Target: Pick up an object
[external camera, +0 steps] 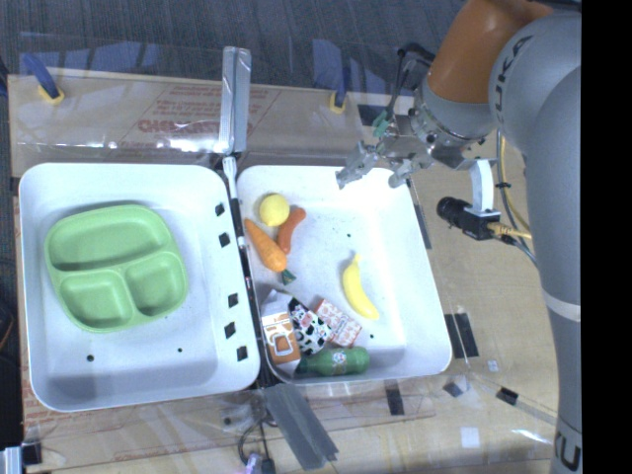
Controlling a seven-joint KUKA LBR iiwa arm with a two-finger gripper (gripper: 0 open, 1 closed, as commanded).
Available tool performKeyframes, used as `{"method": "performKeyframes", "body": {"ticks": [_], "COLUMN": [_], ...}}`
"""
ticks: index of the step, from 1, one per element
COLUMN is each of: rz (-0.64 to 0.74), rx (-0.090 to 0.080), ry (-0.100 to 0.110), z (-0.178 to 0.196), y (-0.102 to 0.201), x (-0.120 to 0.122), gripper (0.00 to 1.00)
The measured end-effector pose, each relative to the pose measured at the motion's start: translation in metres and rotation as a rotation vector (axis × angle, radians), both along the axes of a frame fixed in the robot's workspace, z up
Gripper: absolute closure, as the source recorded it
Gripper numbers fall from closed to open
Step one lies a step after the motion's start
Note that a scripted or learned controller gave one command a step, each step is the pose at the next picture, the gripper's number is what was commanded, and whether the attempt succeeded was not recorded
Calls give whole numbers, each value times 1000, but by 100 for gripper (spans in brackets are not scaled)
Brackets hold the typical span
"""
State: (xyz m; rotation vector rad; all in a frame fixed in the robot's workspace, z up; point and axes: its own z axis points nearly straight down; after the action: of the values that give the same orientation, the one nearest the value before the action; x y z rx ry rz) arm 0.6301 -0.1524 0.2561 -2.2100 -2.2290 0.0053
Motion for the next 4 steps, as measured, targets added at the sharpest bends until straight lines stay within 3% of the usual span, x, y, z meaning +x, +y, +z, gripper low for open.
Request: {"method": "performKeyframes", "body": {"ticks": [1,2,3,4], "rz": [137,151,146,150], "rx": [1,1,-3,-3], "ry": [-1,0,-16,-14], "z": [-93,-125,-159,-150], "y": [-12,-37,-23,-23], "x": [-9,-69,-120,-120], "gripper": [0,0,0,100]}}
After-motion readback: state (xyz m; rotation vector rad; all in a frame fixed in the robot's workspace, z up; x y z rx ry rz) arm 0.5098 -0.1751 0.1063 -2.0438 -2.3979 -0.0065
